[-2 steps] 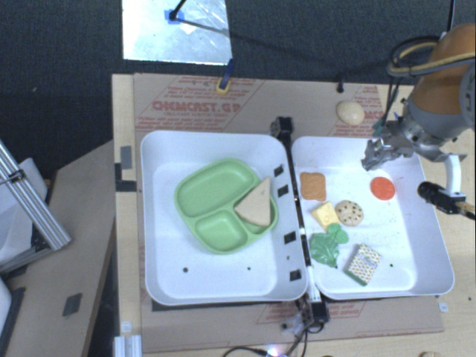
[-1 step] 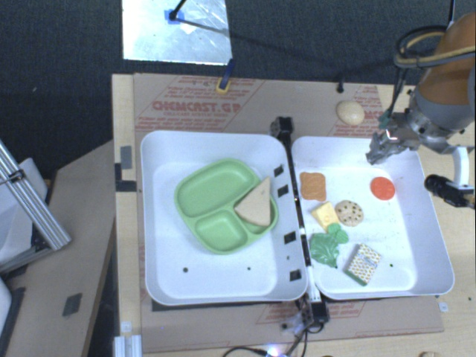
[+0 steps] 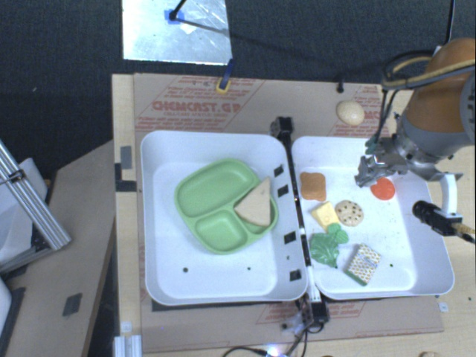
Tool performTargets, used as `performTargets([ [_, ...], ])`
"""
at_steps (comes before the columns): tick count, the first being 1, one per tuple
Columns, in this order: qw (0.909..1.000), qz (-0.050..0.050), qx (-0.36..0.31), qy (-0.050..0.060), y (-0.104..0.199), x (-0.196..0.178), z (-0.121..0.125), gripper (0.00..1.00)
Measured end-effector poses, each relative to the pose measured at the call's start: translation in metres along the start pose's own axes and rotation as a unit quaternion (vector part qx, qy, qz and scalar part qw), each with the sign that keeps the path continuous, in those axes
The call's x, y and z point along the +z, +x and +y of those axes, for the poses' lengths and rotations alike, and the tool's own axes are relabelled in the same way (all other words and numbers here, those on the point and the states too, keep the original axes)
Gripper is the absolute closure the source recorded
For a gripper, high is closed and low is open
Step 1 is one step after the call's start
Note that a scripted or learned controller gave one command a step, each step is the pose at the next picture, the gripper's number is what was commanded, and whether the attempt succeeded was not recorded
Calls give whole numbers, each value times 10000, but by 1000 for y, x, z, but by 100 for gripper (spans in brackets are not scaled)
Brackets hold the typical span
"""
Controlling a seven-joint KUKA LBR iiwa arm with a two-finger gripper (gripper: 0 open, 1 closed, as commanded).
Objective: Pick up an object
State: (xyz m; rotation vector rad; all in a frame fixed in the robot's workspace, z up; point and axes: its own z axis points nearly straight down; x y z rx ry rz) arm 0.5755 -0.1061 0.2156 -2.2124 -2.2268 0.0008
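My gripper (image 3: 370,171) hangs over the far part of the right bin (image 3: 431,270), just left of a flat red-orange disc (image 3: 384,190). Whether its fingers are open or shut is hidden by the wrist above them. Left of the gripper lies an orange-brown toast slice (image 3: 314,186). Nearer the front sit a yellow cheese cube (image 3: 325,214), a round cookie (image 3: 349,213), a green leafy piece (image 3: 327,245) and a patterned green-edged packet (image 3: 362,263).
The left bin (image 3: 160,266) holds a green divided plate (image 3: 208,199) with a tan wedge-shaped slice (image 3: 256,205) on its right side. A beige egg-like object (image 3: 350,111) rests on the bench behind the right bin. A black divider (image 3: 291,199) runs between the bins.
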Motion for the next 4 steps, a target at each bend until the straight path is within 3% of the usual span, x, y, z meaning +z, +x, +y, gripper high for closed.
performTargets([
  [1,10000,0,-4,-11,31,-14,-47,100],
  [2,10000,-4,24,-4,40,-12,-77,100],
  [4,10000,-5,16,-14,33,1,-69,100],
])
